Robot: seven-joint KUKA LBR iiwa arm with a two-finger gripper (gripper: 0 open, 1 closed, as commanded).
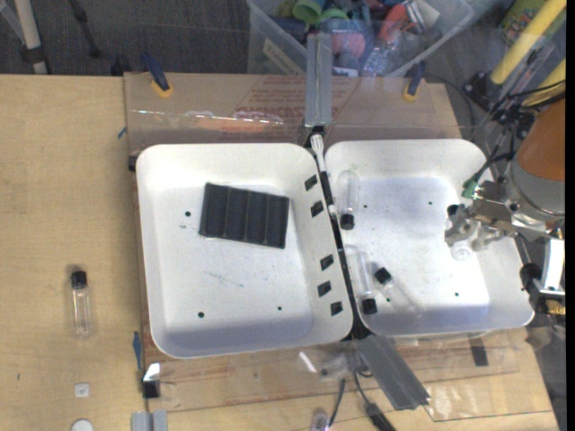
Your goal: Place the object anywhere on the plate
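left bin (pixel 162 241): dark ribbed plate (pixel 244 215) lies flat in upper half, slightly tilted. right bin (pixel 422 303): three clear vials w/ black caps along its left wall — one (pixel 346 197) near upper left corner, two (pixel 370 275) (pixel 363 296) near lower left corner. end effector (pixel 467 227) over right bin's right edge, nothing seen betw. fingers; cannot tell if apart or together. another vial (pixel 80 300) on tabletop (pixel 54 169), left edge.

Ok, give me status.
Gripper over right bin, right side. Clear vials lie by that bin's left wall. Dark plate sits in left bin.
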